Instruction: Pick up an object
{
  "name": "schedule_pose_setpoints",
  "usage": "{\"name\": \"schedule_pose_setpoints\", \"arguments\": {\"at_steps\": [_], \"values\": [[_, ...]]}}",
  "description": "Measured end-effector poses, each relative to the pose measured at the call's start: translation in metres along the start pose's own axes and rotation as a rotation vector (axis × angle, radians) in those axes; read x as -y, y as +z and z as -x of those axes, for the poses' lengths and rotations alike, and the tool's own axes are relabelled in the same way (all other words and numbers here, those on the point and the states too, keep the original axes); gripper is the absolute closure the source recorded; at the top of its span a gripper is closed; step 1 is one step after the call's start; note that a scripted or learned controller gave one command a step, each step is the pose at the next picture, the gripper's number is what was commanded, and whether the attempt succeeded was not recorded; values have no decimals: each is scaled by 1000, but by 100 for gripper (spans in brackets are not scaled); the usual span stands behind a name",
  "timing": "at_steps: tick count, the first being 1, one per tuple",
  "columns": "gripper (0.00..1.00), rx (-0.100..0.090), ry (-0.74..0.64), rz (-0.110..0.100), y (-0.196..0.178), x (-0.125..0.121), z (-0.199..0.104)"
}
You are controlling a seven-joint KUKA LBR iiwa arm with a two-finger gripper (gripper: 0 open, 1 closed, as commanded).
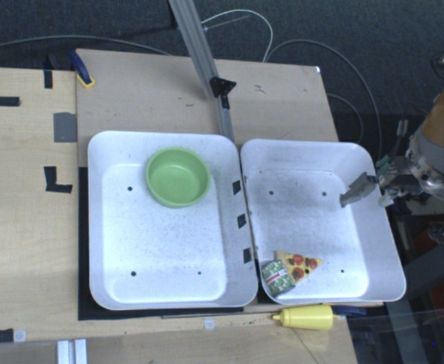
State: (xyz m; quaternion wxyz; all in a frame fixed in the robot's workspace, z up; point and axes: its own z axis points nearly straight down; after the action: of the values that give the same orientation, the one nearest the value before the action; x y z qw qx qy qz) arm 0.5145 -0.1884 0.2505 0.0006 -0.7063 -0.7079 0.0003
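Note:
A light green bowl (178,177) sits upright in the back half of the left bin (108,279). In the right bin (373,279), a toy pizza slice (301,265) lies near the front edge. A small green patterned object (276,277) touches its left side in the front left corner. My gripper (367,183) hovers over the right bin's right rim, well behind and to the right of the pizza slice. Nothing shows in its grasp.
A yellow squeeze bottle (308,318) lies on its side on the bench just outside the right bin's front rim. A grey metal pole (199,48) slants in from the back and ends between the bins. Cables (343,74) run behind the right bin.

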Motion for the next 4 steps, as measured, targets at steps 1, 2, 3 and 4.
{"name": "schedule_pose_setpoints", "arguments": {"at_steps": [1,2,3,4], "values": [[0,0,0,0,0,0,0],[0,0,1,-5,45,6,-1],[0,-2,1,-7,108,11,-7],[0,1,1,0,159,11,-7]]}}
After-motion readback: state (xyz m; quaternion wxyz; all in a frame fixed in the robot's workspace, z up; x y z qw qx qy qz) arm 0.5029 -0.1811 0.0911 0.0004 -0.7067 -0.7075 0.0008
